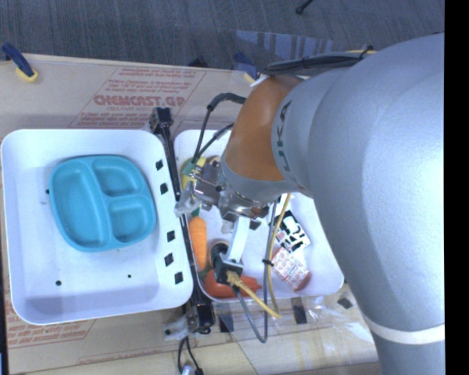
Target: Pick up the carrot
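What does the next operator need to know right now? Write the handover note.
Gripper: low in the right-hand shallow white bin, beside the top of the carrot; finger state hard to read.
Orange tapered carrot: lying along that bin's left wall, not seen between the fingers.
Also there: a red-orange rounded item at the near edge and a small printed packet.
Left white bin holds a blue three-compartment plastic plate.
Done: approach. Left: grasp and lift.

I see my arm (375, 170) is big, round and grey. It has an orange band (258, 131). Black cables (219, 104) loop beside it.
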`<state>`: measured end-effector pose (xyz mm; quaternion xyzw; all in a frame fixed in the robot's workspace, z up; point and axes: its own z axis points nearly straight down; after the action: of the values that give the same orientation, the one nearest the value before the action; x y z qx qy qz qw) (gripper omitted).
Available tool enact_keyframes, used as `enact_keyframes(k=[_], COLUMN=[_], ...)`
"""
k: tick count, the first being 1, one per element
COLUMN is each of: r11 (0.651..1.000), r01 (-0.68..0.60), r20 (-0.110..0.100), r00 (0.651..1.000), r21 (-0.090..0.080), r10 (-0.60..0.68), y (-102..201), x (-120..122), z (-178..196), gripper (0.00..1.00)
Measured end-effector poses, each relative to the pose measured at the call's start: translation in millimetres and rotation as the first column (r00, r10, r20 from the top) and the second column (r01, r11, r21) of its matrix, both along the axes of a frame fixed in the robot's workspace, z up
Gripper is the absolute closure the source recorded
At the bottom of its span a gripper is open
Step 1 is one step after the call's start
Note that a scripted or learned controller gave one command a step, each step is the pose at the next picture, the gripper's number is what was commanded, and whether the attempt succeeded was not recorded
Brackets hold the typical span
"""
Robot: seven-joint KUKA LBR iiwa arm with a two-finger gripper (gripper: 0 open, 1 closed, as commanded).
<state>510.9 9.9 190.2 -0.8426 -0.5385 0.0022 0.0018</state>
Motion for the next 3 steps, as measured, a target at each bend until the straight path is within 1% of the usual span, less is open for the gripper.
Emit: enact_keyframes(k=[1,2,3], r11=[1.0,0.995,0.95], r01=[0.022,0.098,0.313], r20=[0.003,-0.002,0.002], r00=[1.0,0.995,0.95], r21=[-0.002,0.001,-0.002], r10=[-0.022,-0.098,-0.313], y=[-45.7,7.6,-36.5], x=[69.0,-21.5,21.9], z=[0.7,-0.1,0.5], gripper=[0.0,0.0,0.0])
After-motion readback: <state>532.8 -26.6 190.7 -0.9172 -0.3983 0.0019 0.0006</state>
